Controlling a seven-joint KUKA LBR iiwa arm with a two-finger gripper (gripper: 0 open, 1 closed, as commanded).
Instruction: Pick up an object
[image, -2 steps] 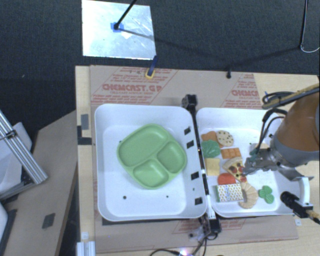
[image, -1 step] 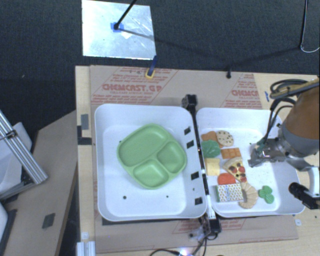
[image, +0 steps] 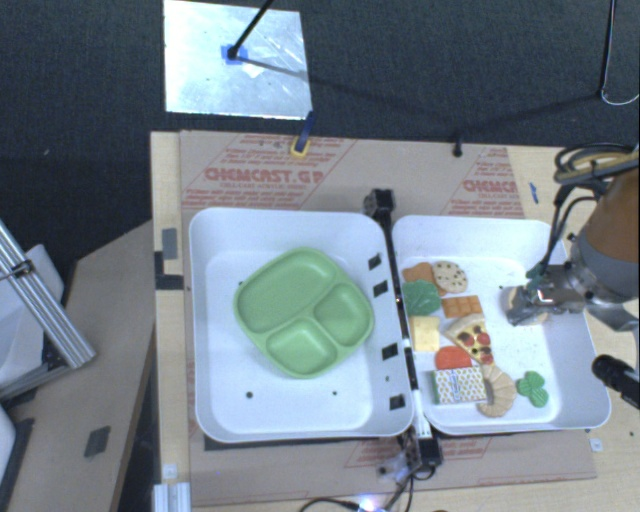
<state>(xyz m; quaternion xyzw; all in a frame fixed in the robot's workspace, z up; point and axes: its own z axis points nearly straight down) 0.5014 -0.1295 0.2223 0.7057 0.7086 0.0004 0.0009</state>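
Looking down at a slant, you see a bench covered with brown printed cardboard (image: 400, 165), and on it two shallow white bins side by side.

At the far left edge, off the bench, a bare metal frame (image: 35, 300) runs diagonally.

The left bin (image: 215, 400) holds one thing: a pale green divided plate (image: 303, 312) with three compartments, lying flat near the bin's middle.

A black divider (image: 398, 320) with clips separates the two bins.

The right bin (image: 570, 395) holds a cluster of toy food along its left side, close to the divider. From the top of the view downward you find an orange cracker (image: 419, 273) beside a chocolate-chip cookie (image: 450, 275), a dark green leaf (image: 420, 298), an orange wafer (image: 462, 307), a yellow cheese square (image: 426, 334), a pizza slice (image: 470, 335), a red piece (image: 452, 357), a patterned packet (image: 458, 385) and a tan croissant (image: 497, 392). A small green broccoli piece (image: 534, 389) lies just right of the croissant, near the bin's bottom right corner.

Your gripper (image: 522, 305) sits low over the right bin's right half, just right of the pizza slice and wafer but apart from them. The grey arm (image: 610, 260) enters from the right edge. You cannot tell from this view how the tool is set, and nothing is visibly caught in it.
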